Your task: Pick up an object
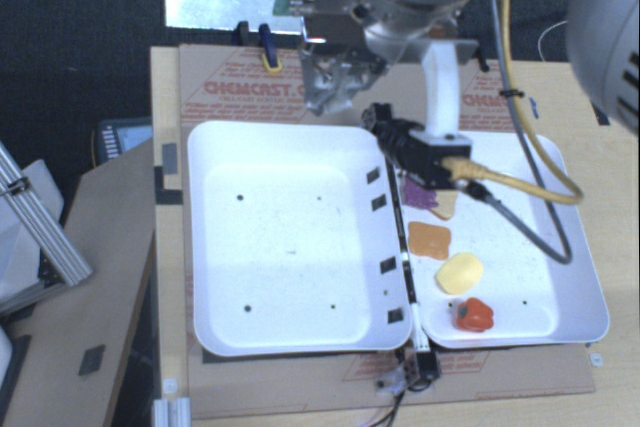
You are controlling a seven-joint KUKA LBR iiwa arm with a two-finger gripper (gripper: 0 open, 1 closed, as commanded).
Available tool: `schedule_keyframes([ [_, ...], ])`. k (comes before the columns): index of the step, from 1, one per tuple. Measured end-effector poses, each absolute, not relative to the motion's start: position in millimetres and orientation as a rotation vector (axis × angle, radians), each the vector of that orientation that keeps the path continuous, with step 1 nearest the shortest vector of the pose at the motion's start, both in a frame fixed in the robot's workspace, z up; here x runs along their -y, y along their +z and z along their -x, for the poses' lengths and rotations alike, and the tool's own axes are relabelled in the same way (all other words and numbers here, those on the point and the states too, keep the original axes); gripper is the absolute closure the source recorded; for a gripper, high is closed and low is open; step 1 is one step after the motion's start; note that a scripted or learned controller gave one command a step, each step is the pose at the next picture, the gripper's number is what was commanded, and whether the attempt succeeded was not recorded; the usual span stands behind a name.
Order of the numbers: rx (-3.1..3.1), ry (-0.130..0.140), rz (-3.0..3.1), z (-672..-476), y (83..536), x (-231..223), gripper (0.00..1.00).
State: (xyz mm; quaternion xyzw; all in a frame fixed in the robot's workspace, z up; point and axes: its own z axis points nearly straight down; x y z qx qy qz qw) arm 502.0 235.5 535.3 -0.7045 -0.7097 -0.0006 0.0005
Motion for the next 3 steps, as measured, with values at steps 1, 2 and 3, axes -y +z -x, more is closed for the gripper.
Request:
schedule_keyframes([
  [1, 2.224, -0.005, 2.222, -546.2, 535.1, -234.2, 1.00],
  [2, 2.225, -0.008, 2.221, -545.0, 546.5, -234.3, 1.00],
  [3, 2.223, -0.002, 2.222, -564.8, 534.4, -228.5, 1.00],
])
